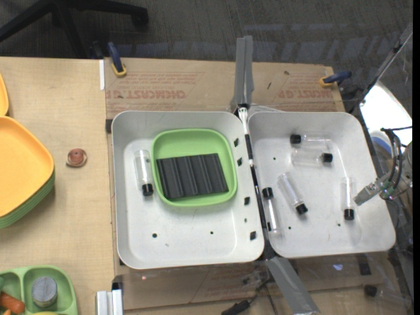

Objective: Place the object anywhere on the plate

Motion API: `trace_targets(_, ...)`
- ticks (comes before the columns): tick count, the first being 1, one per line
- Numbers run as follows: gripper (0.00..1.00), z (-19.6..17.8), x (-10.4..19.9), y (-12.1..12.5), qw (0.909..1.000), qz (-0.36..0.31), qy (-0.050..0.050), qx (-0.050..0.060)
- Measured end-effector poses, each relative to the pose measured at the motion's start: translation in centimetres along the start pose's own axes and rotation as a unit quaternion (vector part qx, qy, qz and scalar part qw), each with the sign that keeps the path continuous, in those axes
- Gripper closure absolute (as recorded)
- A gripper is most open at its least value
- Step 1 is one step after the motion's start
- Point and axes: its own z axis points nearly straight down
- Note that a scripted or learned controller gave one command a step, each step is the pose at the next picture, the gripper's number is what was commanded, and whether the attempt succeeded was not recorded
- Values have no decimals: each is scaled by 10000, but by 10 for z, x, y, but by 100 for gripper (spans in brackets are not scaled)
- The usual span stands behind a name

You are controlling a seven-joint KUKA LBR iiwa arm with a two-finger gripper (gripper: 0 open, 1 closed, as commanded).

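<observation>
- Left bin (131, 241): holds a green plate (194, 138) in its upper middle
- A dark ribbed block (191, 176) lies on the plate, covering most of its floor
- One clear tube (142, 170) with a black cap lies in the left bin just beside the plate's left rim, cap toward the near side; it is off the plate
- Right bin (367, 238): holds five more clear, black-capped tubes, scattered
- Two of these lie near the top, one at the upper middle (308, 138) and one just below it (312, 156)
- One lies tilted at the centre (291, 193)
- One lies along the left wall (270, 209)
- One stands near the right wall (346, 199), cap toward the near side
- Gripper (374, 192): at the right bin's right edge, close to the right-wall tube; its fingers are too small and blurred to read, so opening and contents cannot be told
- Tabletop (72, 110): carries stacked orange plates (23, 169) at far left and a small red knob (77, 157) beside them
</observation>
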Motion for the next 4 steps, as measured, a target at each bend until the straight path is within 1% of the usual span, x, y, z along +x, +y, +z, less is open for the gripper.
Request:
trace_targets(1,100,-17,-1,1,9996,-265,-16,-12)
trace_targets(2,0,-17,-1,0,9996,-266,-15,-12)
trace_targets(3,0,-29,-1,0,10000,92,-15,-11)
trace_targets(4,0,-48,-1,0,9995,301,-18,-11)
